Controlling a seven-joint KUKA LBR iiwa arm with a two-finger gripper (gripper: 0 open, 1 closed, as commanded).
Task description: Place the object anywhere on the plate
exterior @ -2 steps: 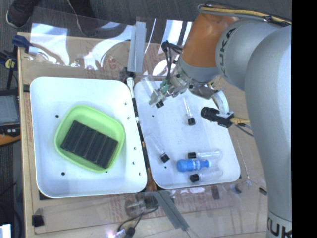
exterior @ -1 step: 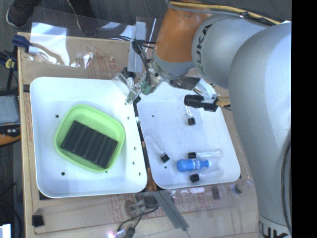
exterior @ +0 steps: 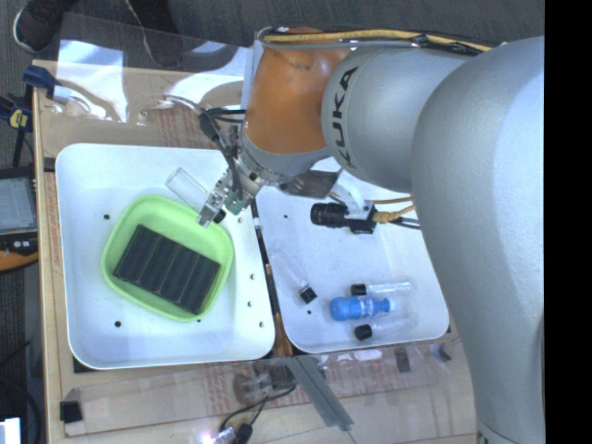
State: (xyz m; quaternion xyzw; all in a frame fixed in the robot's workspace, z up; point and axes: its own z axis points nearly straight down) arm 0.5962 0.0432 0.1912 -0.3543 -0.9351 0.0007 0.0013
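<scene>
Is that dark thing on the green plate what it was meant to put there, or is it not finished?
A dark ribbed slab already lies flat on the green plate in the left bin, so placing looks done. The hand hovers at the plate's upper right rim. I cannot tell whether it holds anything. A blue-capped bottle lies in the right bin.

Dark grey carpet floor (exterior: pixel 213 3) beyond the bench's far edge | brown bench (exterior: pixel 166 396) under glare | clear plastic sheet (exterior: pixel 120 77) at its far-left corner
</scene>
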